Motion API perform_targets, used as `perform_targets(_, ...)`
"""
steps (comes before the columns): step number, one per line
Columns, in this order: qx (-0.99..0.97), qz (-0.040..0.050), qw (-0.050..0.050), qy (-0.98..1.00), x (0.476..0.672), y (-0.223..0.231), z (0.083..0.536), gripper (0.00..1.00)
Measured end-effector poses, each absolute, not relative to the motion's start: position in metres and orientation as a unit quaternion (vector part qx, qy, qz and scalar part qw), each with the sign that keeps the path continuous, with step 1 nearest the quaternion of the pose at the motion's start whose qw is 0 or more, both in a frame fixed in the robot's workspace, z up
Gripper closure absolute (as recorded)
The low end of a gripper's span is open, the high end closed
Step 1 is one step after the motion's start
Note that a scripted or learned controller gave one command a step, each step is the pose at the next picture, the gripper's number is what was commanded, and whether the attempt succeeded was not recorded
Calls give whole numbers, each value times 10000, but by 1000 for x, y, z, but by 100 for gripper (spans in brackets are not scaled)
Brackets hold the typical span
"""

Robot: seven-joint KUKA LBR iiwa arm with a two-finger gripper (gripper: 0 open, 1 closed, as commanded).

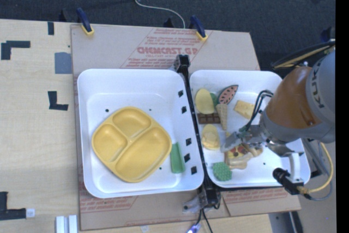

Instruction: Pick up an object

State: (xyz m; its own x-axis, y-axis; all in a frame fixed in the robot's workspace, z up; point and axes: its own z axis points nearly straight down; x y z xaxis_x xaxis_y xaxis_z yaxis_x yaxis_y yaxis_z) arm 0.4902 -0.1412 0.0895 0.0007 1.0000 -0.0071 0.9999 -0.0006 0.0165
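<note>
Arm is seen reaching in from 3 o'clock, claw [242, 144] lowered into the right bin [283, 172] over the toy-food pile. Claw state cannot be told: tips are lost against the clutter. A pizza-like piece [237, 158] sits directly under the claw, at 6 o'clock of it; contact or grip cannot be confirmed. Green piece [222, 171] lies at 7 o'clock of that, yellow pieces [210, 136] at 9 o'clock. Left bin [87, 117] carries a yellow tray [131, 143] and a green stick [176, 157]. Judged status: approach done, grasp unconfirmed, lift not yet done.
</note>
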Motion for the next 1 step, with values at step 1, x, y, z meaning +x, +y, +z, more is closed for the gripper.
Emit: perform_targets(1,7066,16,46,7076,556,-165,89,0)
